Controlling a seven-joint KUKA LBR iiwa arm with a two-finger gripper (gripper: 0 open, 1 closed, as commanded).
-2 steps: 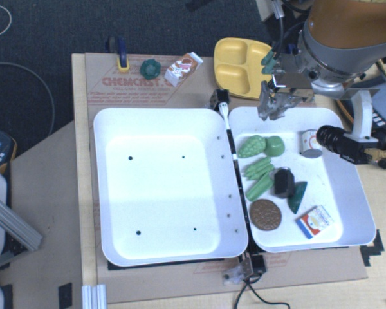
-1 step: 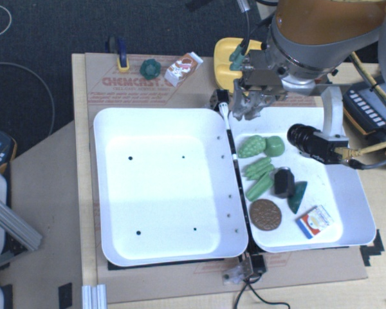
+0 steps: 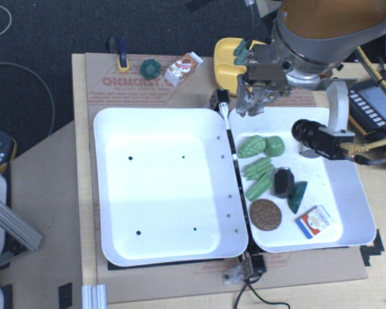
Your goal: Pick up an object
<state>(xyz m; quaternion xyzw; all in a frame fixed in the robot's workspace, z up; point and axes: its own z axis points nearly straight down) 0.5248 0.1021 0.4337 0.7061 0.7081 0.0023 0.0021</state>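
My gripper (image 3: 253, 105) hangs over the far left corner of the right bin (image 3: 354, 192), above and behind the objects. In that bin lie a bumpy green piece (image 3: 251, 147), a round green piece (image 3: 275, 145), two green pods (image 3: 259, 176), a black block (image 3: 283, 181), a dark teal wedge (image 3: 298, 196), a brown disc (image 3: 266, 214) and a small red, white and blue box (image 3: 315, 221). Nothing shows in the gripper.
The left bin (image 3: 161, 185) sits beside the right one, their rims meeting in the middle. Behind the bins on the board lie a yellow object (image 3: 226, 63), a printed packet (image 3: 183, 68), a green ball (image 3: 150, 68) and a blue and yellow clip (image 3: 121, 55).
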